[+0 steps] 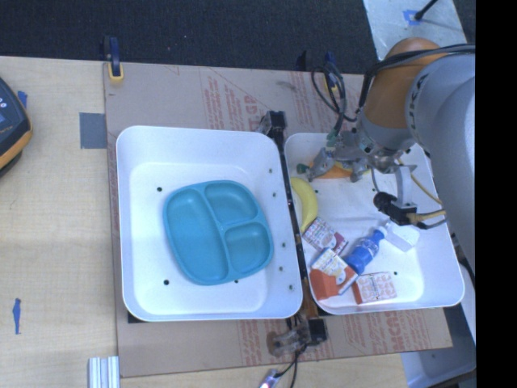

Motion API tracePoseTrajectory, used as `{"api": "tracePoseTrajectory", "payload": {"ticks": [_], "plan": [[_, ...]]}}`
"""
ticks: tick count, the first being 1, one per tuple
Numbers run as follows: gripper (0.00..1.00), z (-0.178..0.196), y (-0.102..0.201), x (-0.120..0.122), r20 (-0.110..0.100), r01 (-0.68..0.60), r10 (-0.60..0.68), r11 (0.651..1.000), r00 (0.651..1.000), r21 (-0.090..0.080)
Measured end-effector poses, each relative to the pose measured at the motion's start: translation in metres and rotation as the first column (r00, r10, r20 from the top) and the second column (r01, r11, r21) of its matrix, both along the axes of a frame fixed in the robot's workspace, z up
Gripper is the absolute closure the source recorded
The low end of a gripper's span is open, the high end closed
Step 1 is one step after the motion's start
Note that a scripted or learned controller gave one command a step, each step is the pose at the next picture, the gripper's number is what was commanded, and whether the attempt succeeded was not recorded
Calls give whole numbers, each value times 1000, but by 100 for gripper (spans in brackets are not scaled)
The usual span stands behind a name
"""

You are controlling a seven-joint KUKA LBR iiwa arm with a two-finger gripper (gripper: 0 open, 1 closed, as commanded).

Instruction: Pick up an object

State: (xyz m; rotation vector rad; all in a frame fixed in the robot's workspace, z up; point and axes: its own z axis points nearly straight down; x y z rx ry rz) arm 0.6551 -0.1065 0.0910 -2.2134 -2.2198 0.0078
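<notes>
Lying in the right bin (440,285), a blue bottle (365,251); claw (343,164) state unclear.

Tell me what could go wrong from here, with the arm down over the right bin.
1. The hand sits low at the right bin's far edge, close to the rim, so it may scrape the wall rather than meet an object.
2. The banana, packets and blue bottle lie crowded and touching, so a grasp could catch two things or nudge them apart.
3. Loose cables hang by the wrist and might snag.
</notes>
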Motion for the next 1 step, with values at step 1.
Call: {"api": "tracePoseTrajectory", "payload": {"ticks": [1], "plan": [[0,1,-46,-84,4,-1,1,1000,1000,-3]]}}
